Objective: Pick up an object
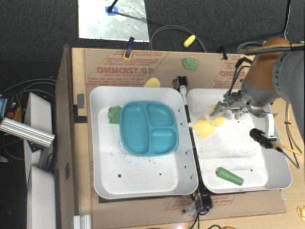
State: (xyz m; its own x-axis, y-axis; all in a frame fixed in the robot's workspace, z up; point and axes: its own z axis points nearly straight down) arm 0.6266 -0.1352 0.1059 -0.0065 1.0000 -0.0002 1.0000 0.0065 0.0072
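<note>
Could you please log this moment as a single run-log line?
arm: over right bin | pincer: above yellow pieces | green object: untouched, right bin front | blue tray: left bin

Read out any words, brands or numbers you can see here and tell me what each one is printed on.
"CHEMCAST GP" in red, on the brown protective sheet under the bins, left of centre.
A second red print of the same style on that sheet near the arm, partly covered and too blurred to read.
Smaller red lines above and below the big print: too small to read.
</note>
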